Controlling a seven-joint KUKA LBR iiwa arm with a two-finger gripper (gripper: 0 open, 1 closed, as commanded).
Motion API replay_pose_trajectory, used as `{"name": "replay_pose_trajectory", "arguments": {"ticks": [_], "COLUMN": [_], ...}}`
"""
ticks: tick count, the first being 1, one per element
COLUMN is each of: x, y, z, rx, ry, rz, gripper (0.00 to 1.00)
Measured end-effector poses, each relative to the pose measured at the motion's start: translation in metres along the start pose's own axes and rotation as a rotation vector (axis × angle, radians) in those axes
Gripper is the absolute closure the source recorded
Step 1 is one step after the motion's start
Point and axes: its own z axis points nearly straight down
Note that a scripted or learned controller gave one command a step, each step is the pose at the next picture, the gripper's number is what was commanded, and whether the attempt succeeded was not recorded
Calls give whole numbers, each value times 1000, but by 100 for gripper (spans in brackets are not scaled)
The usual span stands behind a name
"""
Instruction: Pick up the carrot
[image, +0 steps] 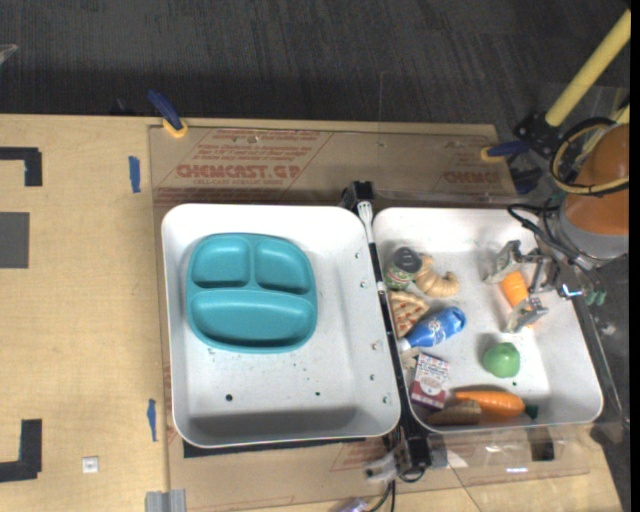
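The carrot (488, 402), long and orange with a green tip at its right end, lies along the front wall of the right bin (580, 370). My gripper (515, 288) is over the right bin's back right part, well behind the carrot and apart from it. Its two silver fingers (501, 263) stand on either side of a small orange object (512, 289), which sits between them.
A green ball (502, 359) lies between the gripper and the carrot. A blue packet (437, 327), a red-and-white carton (431, 380), a dark can (404, 262) and several tan snacks (405, 310) crowd the right bin's left side. The left bin holds a teal divided plate (252, 292).
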Motion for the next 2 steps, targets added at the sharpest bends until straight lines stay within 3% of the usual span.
{"name": "replay_pose_trajectory", "arguments": {"ticks": [1, 2], "x": [-5, -4], "y": [0, 0], "z": [-16, -15], "rx": [5, 4], "ry": [-15, -13], "rz": [-1, -1], "gripper": [100, 0]}}
